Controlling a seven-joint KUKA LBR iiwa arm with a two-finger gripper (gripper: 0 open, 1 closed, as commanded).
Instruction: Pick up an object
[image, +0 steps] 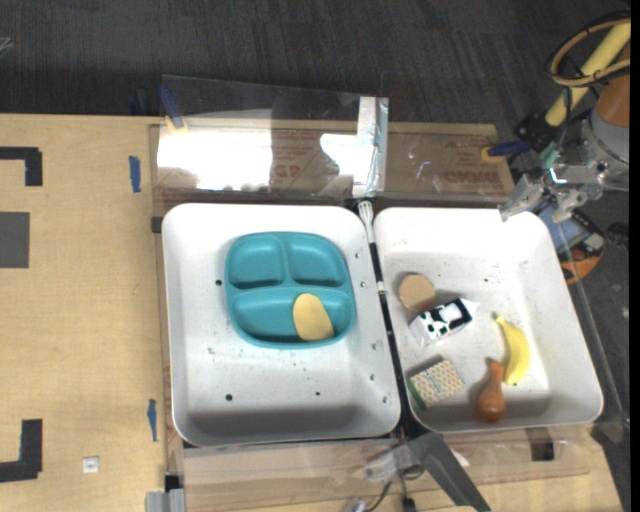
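The pincer (548, 190) hangs over the right bin's (570, 300) far right corner; whether its fingers are apart or together I cannot tell. Below it in that bin lie a banana (514, 351), a brown gourd (490, 392), a checkered block (443, 319), a tan disc (416, 291) and a patterned sponge (437, 381). Far to its left, the left bin (190, 300) holds a teal tray (260, 270) with a yellow piece (313, 317).

I see two smooth white plastic bins (190, 300), a glossy teal plastic tray (250, 270), matt light wood bench (70, 300), and a clear, shiny sheet (270, 150), possibly acrylic
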